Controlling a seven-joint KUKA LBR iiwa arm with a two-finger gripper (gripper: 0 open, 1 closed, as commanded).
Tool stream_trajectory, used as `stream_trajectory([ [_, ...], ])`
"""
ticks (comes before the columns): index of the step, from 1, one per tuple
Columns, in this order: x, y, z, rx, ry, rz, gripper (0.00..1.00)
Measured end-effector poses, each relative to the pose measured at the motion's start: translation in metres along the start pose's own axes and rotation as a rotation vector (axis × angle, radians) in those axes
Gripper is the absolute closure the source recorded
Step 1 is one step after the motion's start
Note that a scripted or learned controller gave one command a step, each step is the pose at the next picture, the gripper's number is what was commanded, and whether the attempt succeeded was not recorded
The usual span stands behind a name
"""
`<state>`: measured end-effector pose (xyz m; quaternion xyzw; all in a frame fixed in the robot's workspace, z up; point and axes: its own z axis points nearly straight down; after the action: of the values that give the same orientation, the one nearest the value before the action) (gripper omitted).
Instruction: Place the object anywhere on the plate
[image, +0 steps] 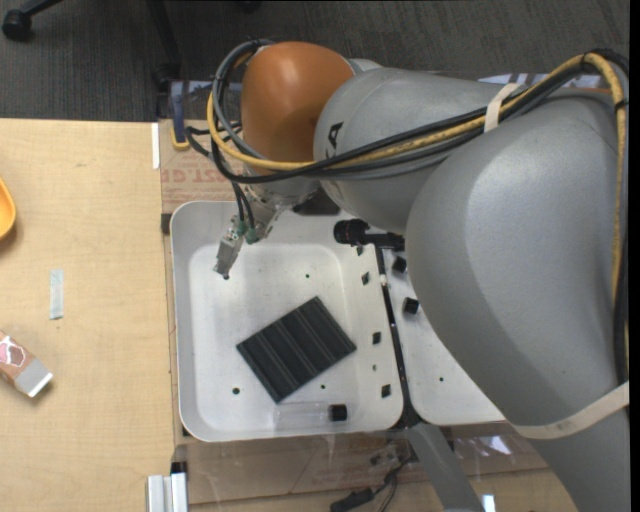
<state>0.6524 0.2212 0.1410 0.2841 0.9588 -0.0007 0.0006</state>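
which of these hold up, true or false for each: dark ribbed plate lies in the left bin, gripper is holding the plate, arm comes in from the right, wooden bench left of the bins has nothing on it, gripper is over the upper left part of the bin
1. The dark ribbed plate lies in the left bin. True.
2. The gripper holds the plate. False: it sits apart from the plate, up and to the left, with nothing seen between its tips.
3. The arm reaches in from the right. True.
4. The wooden bench left of the bins bears nothing. False: a small red and white object and a pale strip lie there.
5. The gripper is over the upper left part of the left bin. True.
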Motion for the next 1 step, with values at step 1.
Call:
stream_trajectory([
  [1, 0.0152, -0.0026, 0.0501, 0.002, 0.002, 0.161, 0.0],
])
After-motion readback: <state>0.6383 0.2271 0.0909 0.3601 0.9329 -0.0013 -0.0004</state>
